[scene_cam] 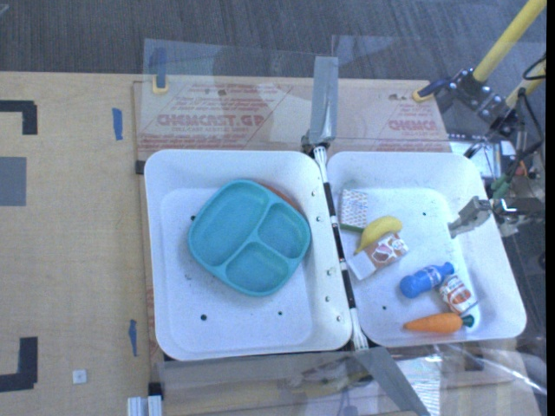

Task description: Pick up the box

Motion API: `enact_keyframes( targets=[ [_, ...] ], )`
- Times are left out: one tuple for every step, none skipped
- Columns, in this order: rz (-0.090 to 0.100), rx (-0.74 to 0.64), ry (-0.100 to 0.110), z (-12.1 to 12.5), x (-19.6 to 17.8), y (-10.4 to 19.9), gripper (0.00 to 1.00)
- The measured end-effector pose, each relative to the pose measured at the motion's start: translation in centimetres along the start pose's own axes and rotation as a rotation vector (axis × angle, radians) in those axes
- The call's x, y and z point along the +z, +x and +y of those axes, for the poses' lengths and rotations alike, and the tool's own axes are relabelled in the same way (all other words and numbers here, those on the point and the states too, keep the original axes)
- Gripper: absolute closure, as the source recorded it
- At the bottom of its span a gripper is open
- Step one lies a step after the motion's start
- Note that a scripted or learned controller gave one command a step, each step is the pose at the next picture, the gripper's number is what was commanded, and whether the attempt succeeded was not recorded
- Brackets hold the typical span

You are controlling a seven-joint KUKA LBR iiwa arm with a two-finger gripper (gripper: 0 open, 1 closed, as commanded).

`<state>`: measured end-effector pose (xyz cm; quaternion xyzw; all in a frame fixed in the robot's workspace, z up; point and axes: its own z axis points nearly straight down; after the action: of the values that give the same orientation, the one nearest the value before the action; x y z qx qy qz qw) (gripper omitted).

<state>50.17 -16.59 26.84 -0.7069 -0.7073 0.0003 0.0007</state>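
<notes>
- Camera view: the box (379, 254) lies in the right bin (494, 258), near its left wall, just under the banana (379, 230) and touching it.
- Its long axis runs slantwise, from near-left up to far-right; the white end points near-left, the printed end far-right.
- A bottle (426, 280), a carrot (434, 323) and a small packet (354, 207) lie around it, apart from it.
- The gripper (471, 215) hangs over the bin's right edge, well apart from the box; I cannot tell whether it is open or closed.
- The left bin (165, 232) holds a teal tray (250, 237).
- Both bins sit on a wooden desk (69, 232); dark carpet (260, 7) lies beyond.
</notes>
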Motion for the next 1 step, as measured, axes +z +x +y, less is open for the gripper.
enact_keyframes(
  targets=[
    [0.0,0.325,-0.008,5.11,14.03,3.63,0.0]
  ],
)
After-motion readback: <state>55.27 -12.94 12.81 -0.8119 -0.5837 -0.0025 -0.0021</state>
